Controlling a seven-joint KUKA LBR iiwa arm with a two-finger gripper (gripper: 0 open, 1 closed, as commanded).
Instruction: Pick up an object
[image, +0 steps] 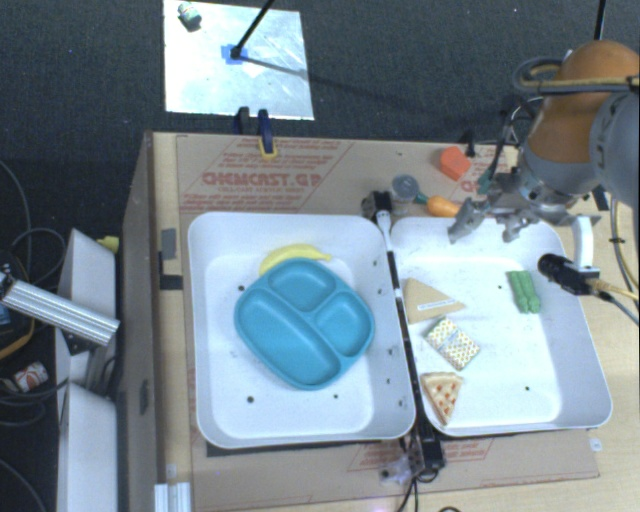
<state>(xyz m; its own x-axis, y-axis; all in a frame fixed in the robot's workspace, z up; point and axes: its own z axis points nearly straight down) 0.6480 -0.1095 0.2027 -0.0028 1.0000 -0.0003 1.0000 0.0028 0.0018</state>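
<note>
My gripper (487, 226) hangs over the far rim of the right bin (575, 345), open, with nothing between its fingers. Below it in that bin lie a green block (522, 290), a tan wedge (430, 298), a patterned cracker (453, 343) and a pizza slice (441, 393). The nearest of these is the green block, a short way toward the front right of the gripper. In the left bin (215, 300) a blue divided plate (303, 325) rests with a yellow banana (295, 256) partly tucked behind it.
Behind the bins on the cardboard sit an orange block (453, 162), a small carrot-like piece (440, 207) and a grey round part (404, 187). A black fitting with a cable (562, 271) juts over the right bin's right side. A divider wall (395, 300) separates the bins.
</note>
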